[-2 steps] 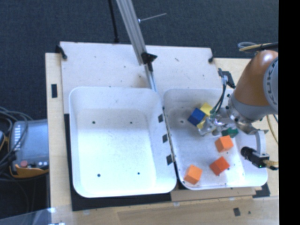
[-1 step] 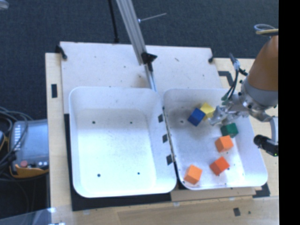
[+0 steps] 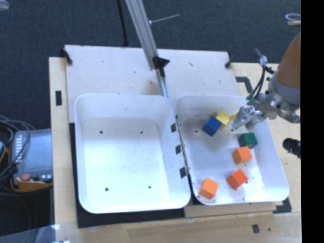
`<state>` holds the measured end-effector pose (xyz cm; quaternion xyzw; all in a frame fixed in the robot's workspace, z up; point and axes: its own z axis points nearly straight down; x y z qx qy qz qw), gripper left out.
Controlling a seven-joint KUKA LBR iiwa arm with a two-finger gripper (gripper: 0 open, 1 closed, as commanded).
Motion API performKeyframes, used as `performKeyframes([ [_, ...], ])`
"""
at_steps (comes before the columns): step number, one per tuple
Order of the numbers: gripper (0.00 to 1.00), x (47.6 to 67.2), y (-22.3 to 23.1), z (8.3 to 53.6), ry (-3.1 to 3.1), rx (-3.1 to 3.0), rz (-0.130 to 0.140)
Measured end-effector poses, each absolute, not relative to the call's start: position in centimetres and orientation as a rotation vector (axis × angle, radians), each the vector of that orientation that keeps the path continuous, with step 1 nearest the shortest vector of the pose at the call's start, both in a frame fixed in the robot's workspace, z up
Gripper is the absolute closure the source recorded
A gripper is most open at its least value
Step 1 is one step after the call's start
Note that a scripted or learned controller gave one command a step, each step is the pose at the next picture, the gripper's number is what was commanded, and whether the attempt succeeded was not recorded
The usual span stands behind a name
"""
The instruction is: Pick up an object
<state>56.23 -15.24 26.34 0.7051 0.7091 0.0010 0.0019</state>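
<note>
The right bin holds several small blocks. A blue cube touches a yellow cube near the bin's back middle. A green cube lies to their right, and three orange cubes run toward the front. My gripper reaches in from the right and hangs low over the bin, just right of the yellow cube and just behind the green cube. No block is visibly in its grasp.
The left bin sits beside the right one, sharing a middle rim. A slanted metal pole rises from behind the bins. A grey box with cables stands off the bench's left edge.
</note>
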Motion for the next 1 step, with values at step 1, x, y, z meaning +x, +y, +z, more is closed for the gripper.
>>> performKeyframes([
  [1,1.0,55.36,-9.82,26.75,2.227,2.217,0.001],
])
